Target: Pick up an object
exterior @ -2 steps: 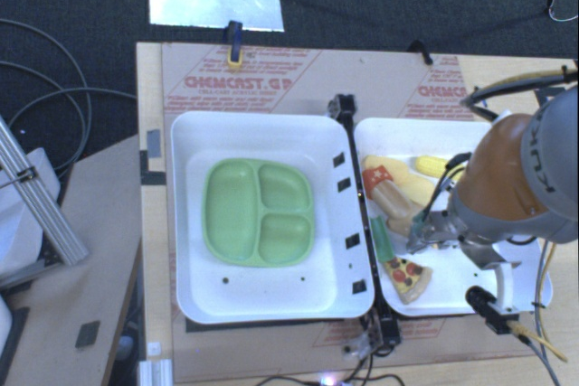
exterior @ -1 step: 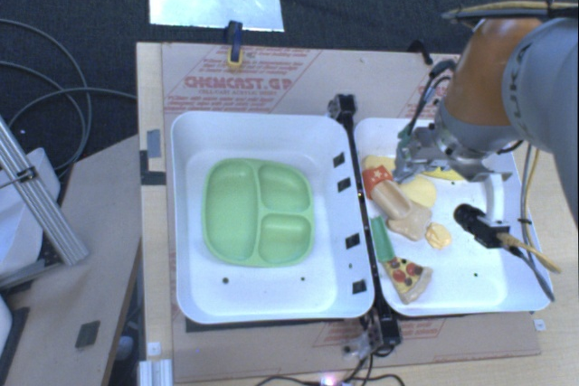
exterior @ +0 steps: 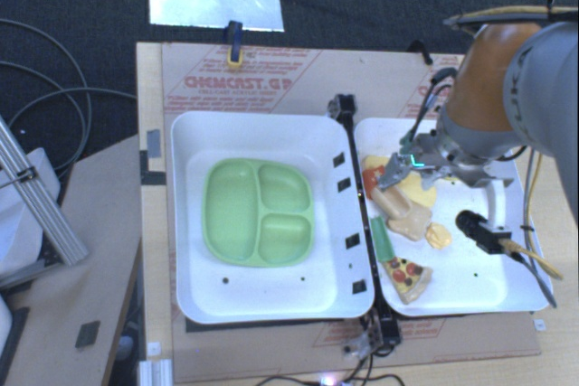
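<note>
My gripper (exterior: 396, 174) hangs low over the upper left part of the right bin (exterior: 470, 289), above a cluster of toy foods. Right beneath it lie a yellow piece (exterior: 418, 191) and a tan bread-like piece (exterior: 407, 220). An orange-red piece (exterior: 373, 171) sits just to the gripper's left, near the bin's wall. A small yellow piece (exterior: 439, 237) lies beside the bread. Along the left wall lies a green stick (exterior: 381, 240), with a pizza slice (exterior: 407, 277) near the front. Nothing is visibly held.
The left bin (exterior: 190, 285) holds a pale green divided plate (exterior: 259, 211). A black hinge strip (exterior: 355, 194) runs between the two bins. The arm (exterior: 507, 86) covers the right bin's back right part. Bare white floor shows at the right bin's front right.
</note>
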Tool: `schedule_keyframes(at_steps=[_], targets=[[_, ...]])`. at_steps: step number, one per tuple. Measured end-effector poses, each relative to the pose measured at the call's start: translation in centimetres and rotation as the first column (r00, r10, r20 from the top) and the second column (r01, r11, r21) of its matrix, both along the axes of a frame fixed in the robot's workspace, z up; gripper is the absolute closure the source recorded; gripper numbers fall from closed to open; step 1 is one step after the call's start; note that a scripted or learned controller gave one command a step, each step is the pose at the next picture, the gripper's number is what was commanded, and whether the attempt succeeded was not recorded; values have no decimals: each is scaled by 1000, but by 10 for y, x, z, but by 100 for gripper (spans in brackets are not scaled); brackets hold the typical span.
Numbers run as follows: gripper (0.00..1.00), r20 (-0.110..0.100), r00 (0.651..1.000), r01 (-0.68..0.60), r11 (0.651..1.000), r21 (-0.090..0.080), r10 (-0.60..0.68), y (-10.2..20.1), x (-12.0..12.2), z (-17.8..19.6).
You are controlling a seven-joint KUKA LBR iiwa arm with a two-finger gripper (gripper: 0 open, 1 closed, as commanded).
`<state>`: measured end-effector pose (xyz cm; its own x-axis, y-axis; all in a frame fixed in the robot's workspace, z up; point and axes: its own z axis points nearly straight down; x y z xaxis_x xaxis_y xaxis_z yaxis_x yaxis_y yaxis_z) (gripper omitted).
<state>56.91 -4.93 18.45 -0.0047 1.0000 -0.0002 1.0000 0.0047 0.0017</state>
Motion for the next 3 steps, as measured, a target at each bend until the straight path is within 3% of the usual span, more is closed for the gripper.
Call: schedule_keyframes(at_steps=[1,2,3], targets=[[0,2,1000,7,1000,-3,-7,-60,3,-103],[0,3,1000,-1,1000,-1,1,-63,68,-99],[0,3,1000,10,1000,-6,-10,-164,63,-69]])
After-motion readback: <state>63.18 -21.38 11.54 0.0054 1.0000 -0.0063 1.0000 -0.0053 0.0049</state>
